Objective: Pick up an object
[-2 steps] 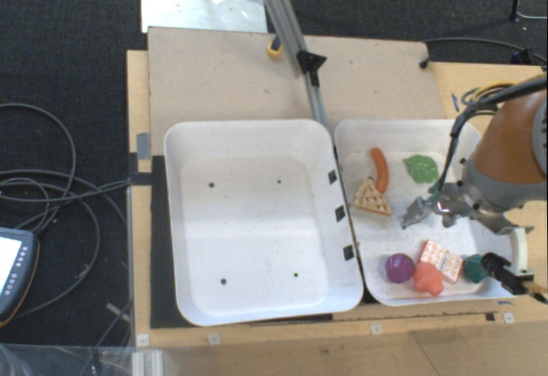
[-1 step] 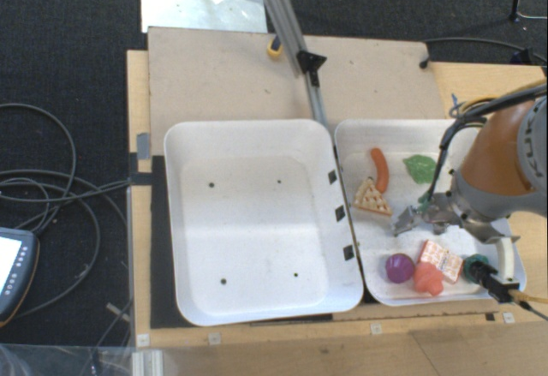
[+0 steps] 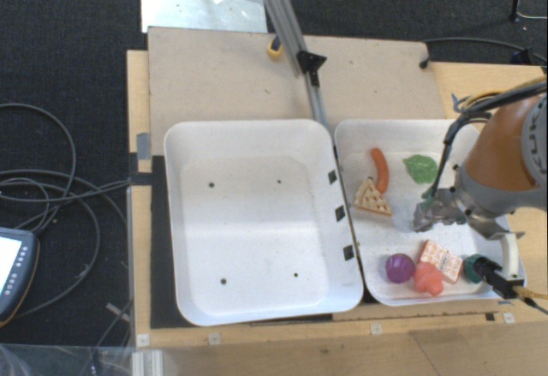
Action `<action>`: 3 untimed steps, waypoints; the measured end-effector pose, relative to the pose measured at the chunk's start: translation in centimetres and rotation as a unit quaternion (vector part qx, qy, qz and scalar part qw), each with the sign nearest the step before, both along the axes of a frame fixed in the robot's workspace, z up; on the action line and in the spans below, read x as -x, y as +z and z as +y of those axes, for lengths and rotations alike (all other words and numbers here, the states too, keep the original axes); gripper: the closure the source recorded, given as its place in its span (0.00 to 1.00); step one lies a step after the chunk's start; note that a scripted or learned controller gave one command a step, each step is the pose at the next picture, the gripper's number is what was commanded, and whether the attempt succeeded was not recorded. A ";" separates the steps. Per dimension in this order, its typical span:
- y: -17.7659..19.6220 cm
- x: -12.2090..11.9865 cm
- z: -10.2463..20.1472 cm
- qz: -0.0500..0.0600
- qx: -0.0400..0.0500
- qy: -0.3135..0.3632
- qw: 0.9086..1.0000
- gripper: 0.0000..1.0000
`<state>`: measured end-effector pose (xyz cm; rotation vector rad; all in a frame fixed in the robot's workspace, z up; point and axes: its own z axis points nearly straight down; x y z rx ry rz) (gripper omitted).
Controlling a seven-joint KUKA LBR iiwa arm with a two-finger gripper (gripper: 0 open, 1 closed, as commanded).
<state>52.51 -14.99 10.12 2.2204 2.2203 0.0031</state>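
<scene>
The right bin (image 3: pixel 360 136) holds several small objects: an orange sausage (image 3: pixel 379 169), a pizza-slice wedge (image 3: pixel 372 198), a green leaf piece (image 3: pixel 420 167), a purple ball (image 3: pixel 398 267), a red-and-white box (image 3: pixel 440 258), an orange-red lump (image 3: pixel 428 279) and a dark green item (image 3: pixel 473 266). My gripper (image 3: pixel 431 215) hangs low over the middle of this bin, right of the wedge and just above the box. The wrist hides its fingertips.
The left bin (image 3: pixel 184 194) lies beside the right one with black clips along their shared wall. A grey pole (image 3: pixel 282 6) slants across the back board. Cables and a tablet (image 3: pixel 13 267) lie on the floor at the left.
</scene>
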 end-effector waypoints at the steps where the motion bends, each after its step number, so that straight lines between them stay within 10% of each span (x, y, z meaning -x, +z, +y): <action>1: 5.6 -0.6 -1.0 -0.002 0.001 0.001 1.000 1.00; 3: 12.3 -0.2 -1.1 0.000 0.001 0.003 1.000 1.00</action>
